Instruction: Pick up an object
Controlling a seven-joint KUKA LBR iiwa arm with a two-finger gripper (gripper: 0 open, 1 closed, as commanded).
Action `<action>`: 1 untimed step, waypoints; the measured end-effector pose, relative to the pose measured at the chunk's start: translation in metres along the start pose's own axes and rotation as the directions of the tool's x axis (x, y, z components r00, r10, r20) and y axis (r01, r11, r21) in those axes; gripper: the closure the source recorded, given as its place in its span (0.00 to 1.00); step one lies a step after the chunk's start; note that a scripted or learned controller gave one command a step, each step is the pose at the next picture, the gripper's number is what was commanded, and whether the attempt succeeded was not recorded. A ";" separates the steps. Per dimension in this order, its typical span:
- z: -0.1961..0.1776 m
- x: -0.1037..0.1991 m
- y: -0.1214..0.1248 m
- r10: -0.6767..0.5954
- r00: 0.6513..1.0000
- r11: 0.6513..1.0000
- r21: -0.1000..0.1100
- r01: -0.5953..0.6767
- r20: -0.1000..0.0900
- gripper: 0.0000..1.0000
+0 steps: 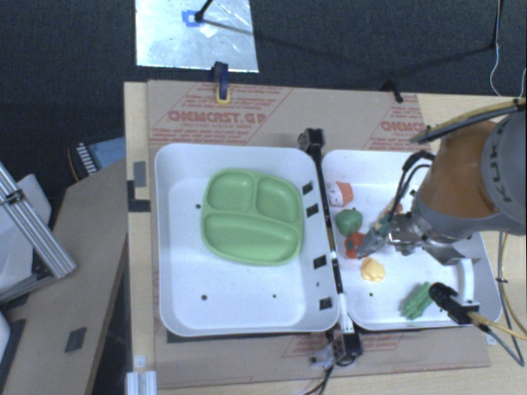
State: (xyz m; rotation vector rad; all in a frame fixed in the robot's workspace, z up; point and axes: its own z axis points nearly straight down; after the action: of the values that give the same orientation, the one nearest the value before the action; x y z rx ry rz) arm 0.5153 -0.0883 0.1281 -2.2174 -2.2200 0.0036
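Green tray (251, 217) – left bin (177, 295)

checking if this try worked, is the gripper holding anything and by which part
It cannot be told. The gripper sits low in the right white bin, right beside the small red round toy and above the yellow lumpy toy, but no object shows between its fingers.

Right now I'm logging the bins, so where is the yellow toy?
The yellow toy lies in the right bin, near its left wall, just below the red toy and left of the green toy.
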 end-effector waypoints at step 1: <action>0.046 0.000 0.000 0.000 1.000 1.000 -0.002 0.000 0.000 0.00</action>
State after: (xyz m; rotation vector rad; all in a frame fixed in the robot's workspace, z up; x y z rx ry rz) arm 0.5152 -0.0879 0.0821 -2.2189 -2.2208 0.0013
